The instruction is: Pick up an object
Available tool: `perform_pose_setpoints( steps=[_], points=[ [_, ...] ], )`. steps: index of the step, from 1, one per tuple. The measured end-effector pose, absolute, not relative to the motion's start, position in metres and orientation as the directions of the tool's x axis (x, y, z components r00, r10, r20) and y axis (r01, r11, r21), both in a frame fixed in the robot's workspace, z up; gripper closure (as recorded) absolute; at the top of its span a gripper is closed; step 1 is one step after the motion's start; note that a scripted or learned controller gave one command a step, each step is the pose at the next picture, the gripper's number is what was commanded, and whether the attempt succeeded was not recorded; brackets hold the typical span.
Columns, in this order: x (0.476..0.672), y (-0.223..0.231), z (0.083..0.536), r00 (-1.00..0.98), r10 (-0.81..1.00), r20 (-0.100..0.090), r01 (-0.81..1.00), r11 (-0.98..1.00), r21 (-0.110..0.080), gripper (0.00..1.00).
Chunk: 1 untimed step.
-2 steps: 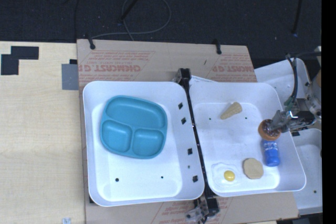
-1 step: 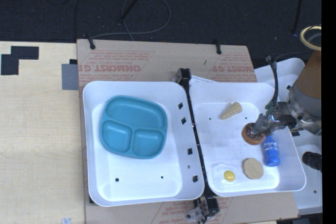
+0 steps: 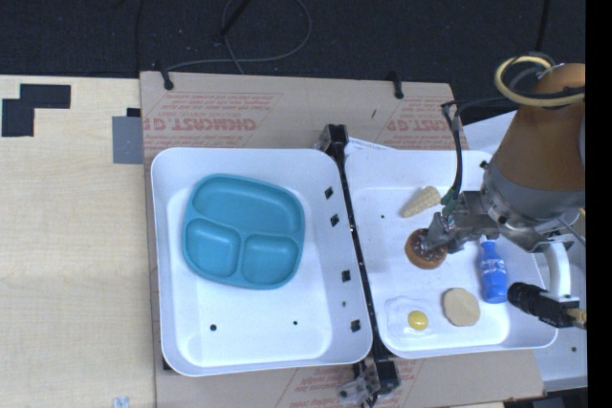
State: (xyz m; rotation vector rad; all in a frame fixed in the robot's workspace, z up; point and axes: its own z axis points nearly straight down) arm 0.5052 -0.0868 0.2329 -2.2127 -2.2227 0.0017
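pincer (image 3: 435,242) over brown round piece (image 3: 422,252), right bin (image 3: 378,186) | blue divided plate (image 3: 244,231), left bin (image 3: 172,196)

Tray (image 3: 244,231) in L bin (image 3: 177,320); bottle (image 3: 492,270) in R.

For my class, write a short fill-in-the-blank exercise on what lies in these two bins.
1. The blue divided plate lies in the ____ bin.
2. The blue bottle lies in the ____ bin.
3. The tool is right over the ____ round object.
4. The fried egg has a ____ yolk.

Missing words: left; right; brown; yellow
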Motion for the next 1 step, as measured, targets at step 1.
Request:
perform_pose_setpoints(
  steps=[1],
  points=[
    [0.5127,-0.0362,0.2372,-0.005,1.0,0.002,1.0,0.005,-0.003,1.0]
  ],
)
